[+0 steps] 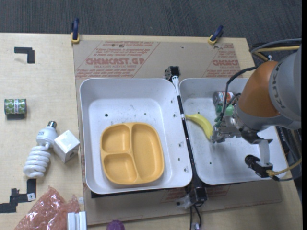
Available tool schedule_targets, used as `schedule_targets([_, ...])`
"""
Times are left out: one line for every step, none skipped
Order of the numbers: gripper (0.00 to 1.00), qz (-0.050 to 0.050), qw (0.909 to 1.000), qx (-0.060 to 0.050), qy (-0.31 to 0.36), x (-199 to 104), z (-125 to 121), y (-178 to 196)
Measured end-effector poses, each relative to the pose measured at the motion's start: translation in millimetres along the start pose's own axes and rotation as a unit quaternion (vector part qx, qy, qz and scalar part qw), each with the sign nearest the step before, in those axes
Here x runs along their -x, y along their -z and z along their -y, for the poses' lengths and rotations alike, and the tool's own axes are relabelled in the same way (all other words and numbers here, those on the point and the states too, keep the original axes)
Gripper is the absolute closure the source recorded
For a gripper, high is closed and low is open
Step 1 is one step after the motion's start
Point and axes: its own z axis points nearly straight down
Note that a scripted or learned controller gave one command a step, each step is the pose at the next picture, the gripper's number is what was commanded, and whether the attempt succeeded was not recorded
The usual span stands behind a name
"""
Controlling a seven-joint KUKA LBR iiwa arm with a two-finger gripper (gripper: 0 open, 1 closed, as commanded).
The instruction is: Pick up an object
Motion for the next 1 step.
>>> schedule_targets([0.0,0.0,1.0,0.0,0.0,0.0,0.0,0.0])
